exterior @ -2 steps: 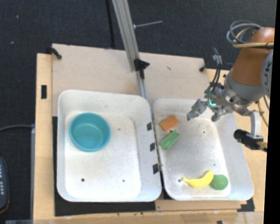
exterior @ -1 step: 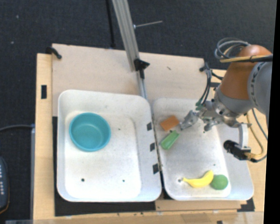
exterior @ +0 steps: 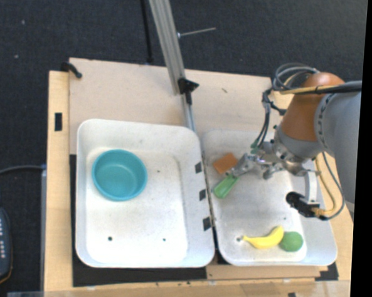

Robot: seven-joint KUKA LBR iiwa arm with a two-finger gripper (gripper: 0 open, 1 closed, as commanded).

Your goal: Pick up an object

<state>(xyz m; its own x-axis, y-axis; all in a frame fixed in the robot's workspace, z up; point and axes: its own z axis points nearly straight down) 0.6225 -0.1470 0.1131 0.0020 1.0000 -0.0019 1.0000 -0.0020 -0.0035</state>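
**End effector at the green block's upper end**

In the right bin [exterior: 318, 247], the end effector [exterior: 240, 171] sits over the far-right tip of a green block [exterior: 224, 186], whose long axis slants down-left, away from the arm. Whether it grips the block I cannot tell. An orange block [exterior: 223, 162] lies just beyond.

Counted: one green block, one orange block, one banana [exterior: 263, 238], one green ball [exterior: 291, 241], one teal bowl [exterior: 119, 174] in the left bin [exterior: 168, 238].
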